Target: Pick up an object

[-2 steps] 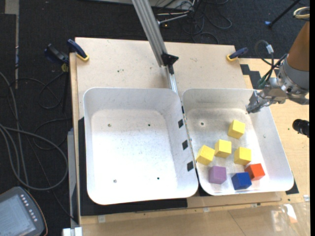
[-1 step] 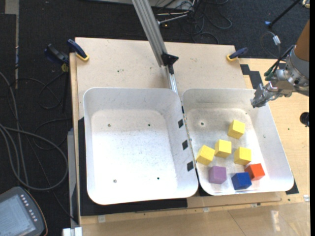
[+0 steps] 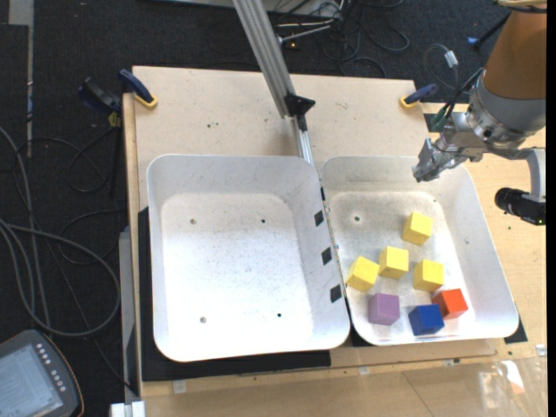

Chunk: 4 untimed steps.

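Note:
In the right bin [image 3: 486, 233] lie several small cubes. One yellow cube [image 3: 418, 228] sits apart toward the back; three more yellow cubes [image 3: 393, 261] cluster in the middle. A purple cube [image 3: 384, 308], a blue cube [image 3: 426, 319] and an orange-red cube [image 3: 452, 302] rest near the front rim. My gripper [image 3: 426, 169] hangs over the bin's far right corner, well above and behind the cubes, with nothing visible between its fingers.
The left bin [image 3: 165, 233] stands beside the right one, their rims meeting at the middle. A slanted metal pole [image 3: 265, 46] rises from the bench's back. Clamps [image 3: 139, 89] grip the bench's far corners. Cables lie on the dark floor around.

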Available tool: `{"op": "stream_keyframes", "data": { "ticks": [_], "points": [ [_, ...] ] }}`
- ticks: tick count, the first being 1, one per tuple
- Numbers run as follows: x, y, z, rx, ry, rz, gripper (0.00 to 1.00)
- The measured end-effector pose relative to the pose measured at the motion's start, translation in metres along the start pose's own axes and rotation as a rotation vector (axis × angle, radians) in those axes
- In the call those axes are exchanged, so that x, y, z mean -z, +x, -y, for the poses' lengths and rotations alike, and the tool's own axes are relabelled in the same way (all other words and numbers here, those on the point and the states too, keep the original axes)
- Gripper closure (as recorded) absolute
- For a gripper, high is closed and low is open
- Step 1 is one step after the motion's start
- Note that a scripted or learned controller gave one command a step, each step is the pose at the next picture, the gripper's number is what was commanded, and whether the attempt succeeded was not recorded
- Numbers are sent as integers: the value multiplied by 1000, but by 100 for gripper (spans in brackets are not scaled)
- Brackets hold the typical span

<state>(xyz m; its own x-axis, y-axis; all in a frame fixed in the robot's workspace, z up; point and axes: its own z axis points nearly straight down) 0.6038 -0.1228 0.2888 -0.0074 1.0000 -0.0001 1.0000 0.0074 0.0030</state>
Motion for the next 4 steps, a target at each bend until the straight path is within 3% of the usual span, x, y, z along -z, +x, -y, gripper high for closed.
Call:
{"op": "stream_keyframes", "data": {
  "ticks": [1, 4],
  "points": [
    [-10, 42, -8, 0, 4, -1, 100],
    [-30, 207, -31, 0, 5, -1, 100]
  ]
}}
